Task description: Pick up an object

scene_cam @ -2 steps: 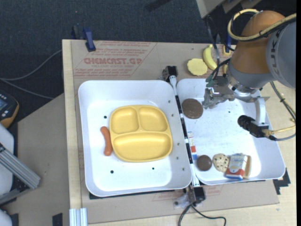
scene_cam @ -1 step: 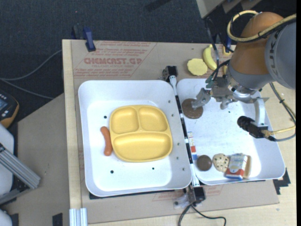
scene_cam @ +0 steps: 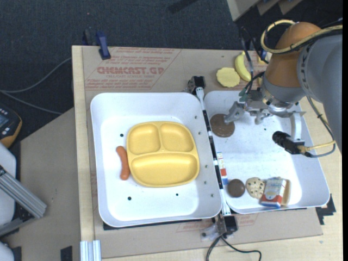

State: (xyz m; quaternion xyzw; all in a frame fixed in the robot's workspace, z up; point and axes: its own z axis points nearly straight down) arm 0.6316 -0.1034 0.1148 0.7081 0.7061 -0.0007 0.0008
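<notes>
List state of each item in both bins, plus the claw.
yellow tray: flat in left bin, compartments bare
hot dog: lying beside the tray's left edge
brown disc: flat at right bin's upper left, next to the claw
claw: low over right bin, grip state unclear
dark cookie: flat, right bin's near edge
chip cookie: flat, beside dark cookie
packet: lying beside chip cookie

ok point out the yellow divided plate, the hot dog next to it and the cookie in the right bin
yellow divided plate (scene_cam: 162, 154): camera view, on the centre ridge between its compartments
hot dog (scene_cam: 123, 162): camera view, mid-length
cookie (scene_cam: 254, 186): camera view, top face
</notes>
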